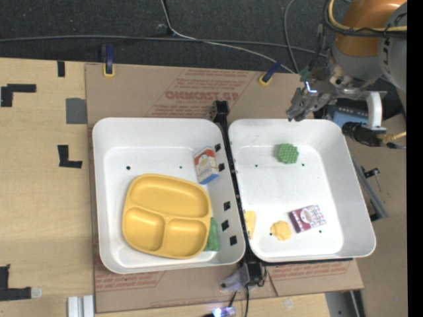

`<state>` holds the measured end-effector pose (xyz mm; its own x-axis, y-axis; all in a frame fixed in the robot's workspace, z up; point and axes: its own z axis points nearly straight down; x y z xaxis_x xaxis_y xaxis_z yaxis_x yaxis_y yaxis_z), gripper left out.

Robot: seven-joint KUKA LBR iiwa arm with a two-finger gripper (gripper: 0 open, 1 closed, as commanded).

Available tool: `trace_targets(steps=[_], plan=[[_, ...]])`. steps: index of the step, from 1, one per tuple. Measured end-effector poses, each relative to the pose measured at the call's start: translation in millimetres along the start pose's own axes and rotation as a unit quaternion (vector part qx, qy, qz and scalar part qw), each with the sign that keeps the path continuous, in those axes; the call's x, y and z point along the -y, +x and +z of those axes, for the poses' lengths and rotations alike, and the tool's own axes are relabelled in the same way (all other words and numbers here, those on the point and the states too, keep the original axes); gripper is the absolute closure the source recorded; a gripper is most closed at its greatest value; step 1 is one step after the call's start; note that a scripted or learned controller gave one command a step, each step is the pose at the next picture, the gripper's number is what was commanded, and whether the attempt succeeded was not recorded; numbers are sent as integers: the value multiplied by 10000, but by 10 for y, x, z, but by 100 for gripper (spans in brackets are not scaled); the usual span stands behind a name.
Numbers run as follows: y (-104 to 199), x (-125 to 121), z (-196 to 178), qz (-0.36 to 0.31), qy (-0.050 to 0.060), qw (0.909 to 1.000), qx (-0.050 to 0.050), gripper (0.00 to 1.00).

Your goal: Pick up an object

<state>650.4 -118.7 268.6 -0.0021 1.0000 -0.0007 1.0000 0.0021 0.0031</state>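
My gripper [303,106] hangs above the far edge of the right bin [344,197], fingers pointing down with nothing between them. Just below and left of it, inside the right bin, lies a green bumpy ball [287,152]. Near that bin's front sit a small purple packet [307,218], a yellow lump [281,230] and a yellow piece [250,222] against the left wall. The left bin [109,197] holds a yellow divided tray [165,215], a small white, red and blue carton [207,165] and a green item [213,235] wedged beside the tray.
The bins sit side by side on a cardboard sheet [178,91], with a black divider strip [227,177] between them. Clamps hold the sheet at its far edge. Cables run across the dark back area.
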Motion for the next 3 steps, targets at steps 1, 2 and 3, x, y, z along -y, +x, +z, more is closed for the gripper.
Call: trace_targets(steps=[1,2,3], plan=[[450,176,171,-6,30,10000,-2,100],[964,348,126,-9,27,10000,-4,100],[1515,560,121,-15,30,10000,-5,100]])
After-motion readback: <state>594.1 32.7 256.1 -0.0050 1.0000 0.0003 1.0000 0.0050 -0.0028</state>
